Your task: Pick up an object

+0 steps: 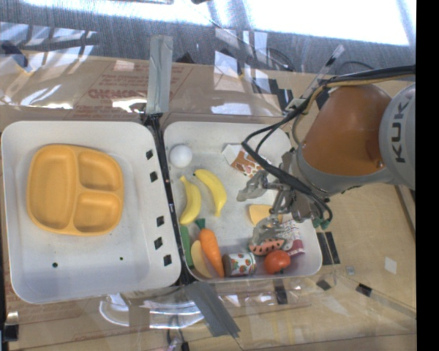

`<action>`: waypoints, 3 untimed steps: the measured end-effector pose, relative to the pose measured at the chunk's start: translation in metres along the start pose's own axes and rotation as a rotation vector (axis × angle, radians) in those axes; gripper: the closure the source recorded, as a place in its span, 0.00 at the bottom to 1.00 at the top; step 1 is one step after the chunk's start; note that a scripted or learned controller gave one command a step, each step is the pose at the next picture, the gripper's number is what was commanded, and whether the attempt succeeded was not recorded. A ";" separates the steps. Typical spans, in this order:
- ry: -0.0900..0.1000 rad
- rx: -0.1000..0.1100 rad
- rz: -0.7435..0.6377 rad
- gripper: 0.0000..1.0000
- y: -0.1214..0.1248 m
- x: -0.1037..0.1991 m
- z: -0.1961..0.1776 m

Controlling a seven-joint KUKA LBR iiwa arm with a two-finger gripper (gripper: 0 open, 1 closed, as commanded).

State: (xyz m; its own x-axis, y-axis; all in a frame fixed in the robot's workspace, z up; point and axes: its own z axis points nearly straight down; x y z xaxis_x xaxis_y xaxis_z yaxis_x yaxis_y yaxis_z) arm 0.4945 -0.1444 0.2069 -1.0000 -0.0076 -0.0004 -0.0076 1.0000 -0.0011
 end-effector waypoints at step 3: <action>-0.002 0.001 -0.153 1.00 0.050 -0.072 0.103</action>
